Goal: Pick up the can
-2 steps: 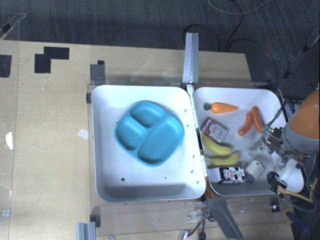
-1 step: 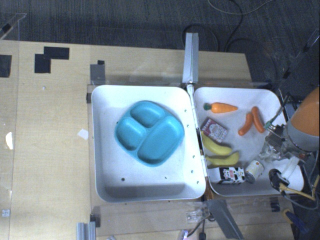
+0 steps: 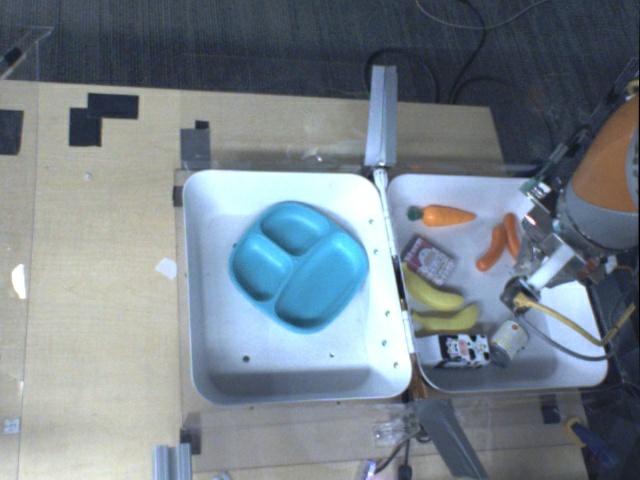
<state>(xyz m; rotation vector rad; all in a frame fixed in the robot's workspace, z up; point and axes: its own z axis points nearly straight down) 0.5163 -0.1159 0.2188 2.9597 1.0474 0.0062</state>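
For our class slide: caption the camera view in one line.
Arm above right bin with can, bananas, carrot; blue plate in left bin.

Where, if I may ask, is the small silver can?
Camera view: the small silver can lies at the front of the white right bin, right of a black-and-white box.

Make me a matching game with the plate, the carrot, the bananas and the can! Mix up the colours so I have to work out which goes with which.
Things:
1. plate
2. carrot
3. bananas
4. can

Colours:
A. yellow
B. silvery
C. blue
D. orange with a green top

Pairs: 1-C, 2-D, 3-A, 4-B.
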